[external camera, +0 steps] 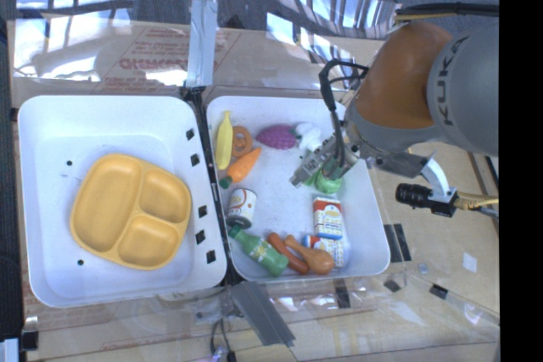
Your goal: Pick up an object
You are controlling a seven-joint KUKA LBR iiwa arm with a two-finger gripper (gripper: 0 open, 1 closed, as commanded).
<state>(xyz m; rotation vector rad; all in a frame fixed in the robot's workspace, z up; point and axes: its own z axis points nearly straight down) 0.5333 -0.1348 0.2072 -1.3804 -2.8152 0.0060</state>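
The right bin holds several toy foods: a yellow banana, a carrot, a purple grape bunch, a small can, a green bottle, a hot dog and a red-and-white carton. My gripper is low in the bin's right part, its fingers pointing down-left. A green object lies right at the fingertips, partly hidden by them. The view does not show anything gripped.
The left bin carries a yellow divided plate. A black divider with tape runs between the bins. The arm's orange band hangs over the right bin's far right corner. Cardboard lies behind the bins.
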